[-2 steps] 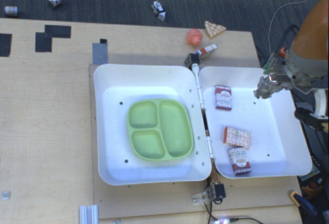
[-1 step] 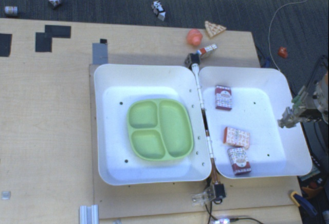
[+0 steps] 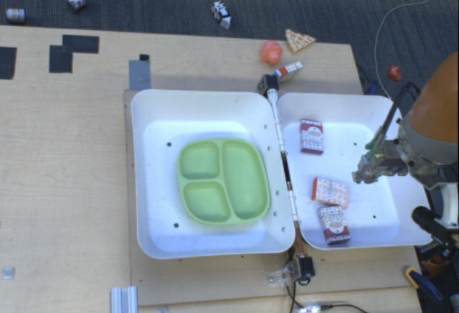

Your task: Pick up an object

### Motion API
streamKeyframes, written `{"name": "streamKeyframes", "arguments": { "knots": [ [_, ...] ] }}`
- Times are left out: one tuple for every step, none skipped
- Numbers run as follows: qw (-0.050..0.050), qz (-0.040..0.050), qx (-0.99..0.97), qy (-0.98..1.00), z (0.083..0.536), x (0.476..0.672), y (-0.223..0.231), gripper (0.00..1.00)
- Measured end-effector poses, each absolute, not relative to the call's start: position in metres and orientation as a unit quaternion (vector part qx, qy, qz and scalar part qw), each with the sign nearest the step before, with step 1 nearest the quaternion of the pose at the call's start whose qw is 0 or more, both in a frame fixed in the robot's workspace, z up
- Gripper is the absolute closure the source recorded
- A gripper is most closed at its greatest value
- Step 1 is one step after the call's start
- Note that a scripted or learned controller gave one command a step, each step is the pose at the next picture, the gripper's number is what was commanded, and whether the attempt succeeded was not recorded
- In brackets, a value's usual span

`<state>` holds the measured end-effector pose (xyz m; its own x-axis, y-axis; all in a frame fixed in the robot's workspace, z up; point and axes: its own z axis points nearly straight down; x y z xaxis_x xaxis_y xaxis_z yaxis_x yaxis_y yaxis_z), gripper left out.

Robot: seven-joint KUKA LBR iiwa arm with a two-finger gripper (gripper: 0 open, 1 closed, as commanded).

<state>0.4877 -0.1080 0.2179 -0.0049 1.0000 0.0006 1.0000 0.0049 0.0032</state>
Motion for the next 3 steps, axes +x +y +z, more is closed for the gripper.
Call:
{"name": "streamKeyframes", "arguments": {
  "knots": [
    [0.001, 0.0012, 0.706, 0.708, 0.218, 0.488, -0.109, 0.00],
    [0.005, 0.0042, 0.706, 0.708, 0.095, 0.537, -0.112, 0.00],
    [0.006, 0.0034, 0.706, 0.708, 0.087, 0.490, -0.090, 0.00]
  ]
}}
